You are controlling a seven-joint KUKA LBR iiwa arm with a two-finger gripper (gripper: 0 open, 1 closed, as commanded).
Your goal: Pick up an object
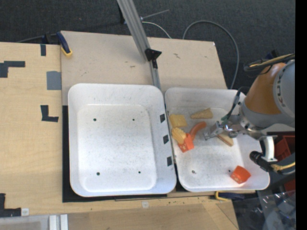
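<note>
This was a robotics lab or test cell rather than a home. A pale plywood table [29, 143], marked with dark tape patches, carried two shallow white plastic bins [117, 138] side by side on a black mat. A slanting aluminium pole [135, 25] rose behind them, loose thin cables [211, 30] trailed over dark carpet, and a grey-and-orange industrial arm [268, 97] reached in.

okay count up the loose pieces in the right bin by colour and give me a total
Yellow or tan: 4, namely yellow block, corn-like piece, tan wedge, tan piece by the gripper.
Orange or red: 2, namely carrot-like piece, orange block.
Total: 6
</note>
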